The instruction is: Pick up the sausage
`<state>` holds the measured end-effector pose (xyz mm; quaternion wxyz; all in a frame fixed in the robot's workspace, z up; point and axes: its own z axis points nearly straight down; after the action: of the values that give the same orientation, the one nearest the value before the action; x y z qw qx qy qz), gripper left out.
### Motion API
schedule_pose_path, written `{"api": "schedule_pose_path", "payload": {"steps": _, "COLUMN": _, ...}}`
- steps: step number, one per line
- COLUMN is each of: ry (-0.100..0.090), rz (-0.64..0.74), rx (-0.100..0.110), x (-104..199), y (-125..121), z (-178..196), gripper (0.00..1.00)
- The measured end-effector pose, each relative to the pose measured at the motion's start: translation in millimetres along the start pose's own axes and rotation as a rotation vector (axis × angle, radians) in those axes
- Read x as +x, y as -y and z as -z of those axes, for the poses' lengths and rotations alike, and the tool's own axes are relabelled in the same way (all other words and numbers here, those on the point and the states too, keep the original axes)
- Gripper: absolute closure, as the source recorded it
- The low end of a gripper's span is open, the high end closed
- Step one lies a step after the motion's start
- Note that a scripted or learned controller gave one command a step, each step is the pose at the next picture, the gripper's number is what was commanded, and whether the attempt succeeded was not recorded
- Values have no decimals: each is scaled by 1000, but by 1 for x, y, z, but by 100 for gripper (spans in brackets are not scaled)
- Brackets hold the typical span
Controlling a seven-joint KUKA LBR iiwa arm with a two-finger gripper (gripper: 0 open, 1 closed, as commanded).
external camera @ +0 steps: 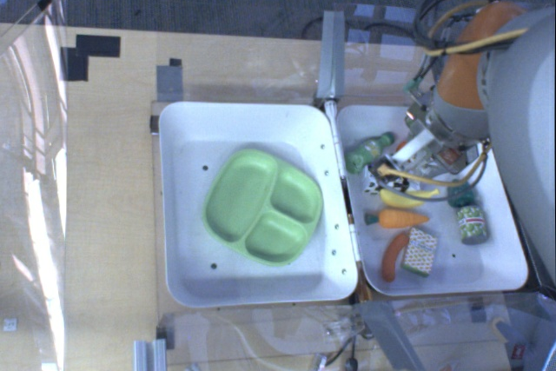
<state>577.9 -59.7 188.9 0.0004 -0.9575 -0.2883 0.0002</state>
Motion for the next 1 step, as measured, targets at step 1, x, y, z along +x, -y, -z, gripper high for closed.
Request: {"api": "schedule_pose_path", "payload": {"steps": 1, "ry": 1, "rz": 92, "rx": 2, "x": -24, "y": 25, "z": 14, "gripper": 100}}
